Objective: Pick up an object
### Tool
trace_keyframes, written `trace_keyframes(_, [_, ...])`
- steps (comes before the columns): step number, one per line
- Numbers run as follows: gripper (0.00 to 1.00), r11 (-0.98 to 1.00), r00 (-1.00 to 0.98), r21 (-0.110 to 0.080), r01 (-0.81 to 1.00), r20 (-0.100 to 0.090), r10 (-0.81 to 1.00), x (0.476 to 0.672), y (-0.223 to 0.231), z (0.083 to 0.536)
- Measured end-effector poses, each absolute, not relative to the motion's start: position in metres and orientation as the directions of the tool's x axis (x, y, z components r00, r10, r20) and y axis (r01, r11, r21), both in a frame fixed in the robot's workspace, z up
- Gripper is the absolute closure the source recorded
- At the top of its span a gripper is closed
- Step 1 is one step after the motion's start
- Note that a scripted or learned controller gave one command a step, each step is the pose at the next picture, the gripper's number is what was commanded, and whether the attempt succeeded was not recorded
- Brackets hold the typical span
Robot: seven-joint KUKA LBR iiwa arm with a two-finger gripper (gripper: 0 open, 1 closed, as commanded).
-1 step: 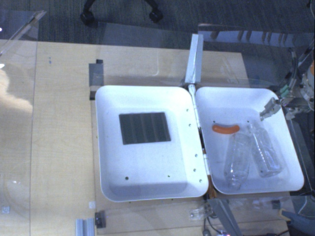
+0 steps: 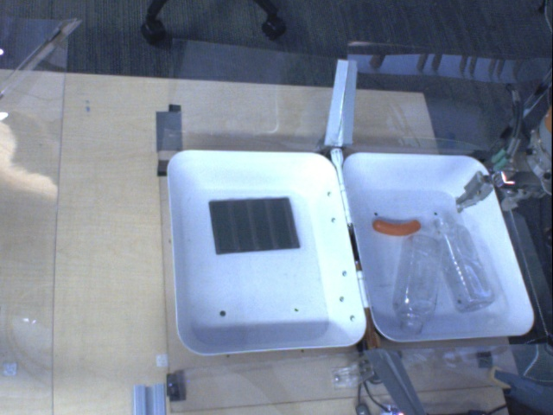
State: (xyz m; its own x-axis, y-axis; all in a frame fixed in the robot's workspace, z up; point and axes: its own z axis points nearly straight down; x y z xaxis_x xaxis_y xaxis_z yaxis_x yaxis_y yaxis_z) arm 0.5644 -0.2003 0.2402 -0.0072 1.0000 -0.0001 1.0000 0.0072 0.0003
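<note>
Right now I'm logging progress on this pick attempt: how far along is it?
Early stage. Done: the end effector has reached the upper right edge of the right bin. In hand: nothing visible between its fingers. Left: the whole pick. The orange sausage-shaped object and two clear plastic bottles lie on that bin's floor, and the dark ribbed pad lies in the left bin.
</note>
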Motion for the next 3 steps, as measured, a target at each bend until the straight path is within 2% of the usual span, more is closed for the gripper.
trace_keyframes(1, [0.00,0.163,-0.162,0.014,0.987,-0.004,0.987,0.603,-0.154,0.109])
trace_keyframes(2, [0.00,0.243,-0.243,0.011,0.970,-0.004,0.970,0.601,-0.112,0.088])
trace_keyframes(3, [1.00,0.244,-0.244,0.018,0.970,-0.005,0.970,0.604,-0.110,0.099])
